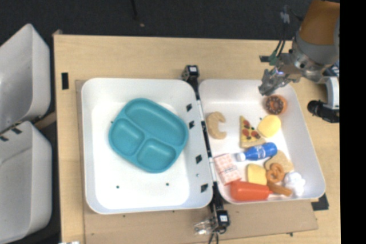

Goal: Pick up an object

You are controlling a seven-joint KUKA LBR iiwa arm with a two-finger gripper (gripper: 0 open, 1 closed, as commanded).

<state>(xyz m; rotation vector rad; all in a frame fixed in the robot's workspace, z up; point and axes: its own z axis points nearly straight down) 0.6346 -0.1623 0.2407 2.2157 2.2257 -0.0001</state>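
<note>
Gripper hangs over the right bin's back corner, just beside the choc donut, prob lined up for that one. Can't tell its state tbh, nothing visibly held. Other toy food sits crowded toward the front.

Small toy foods lie scattered flat in the right bin
</note>
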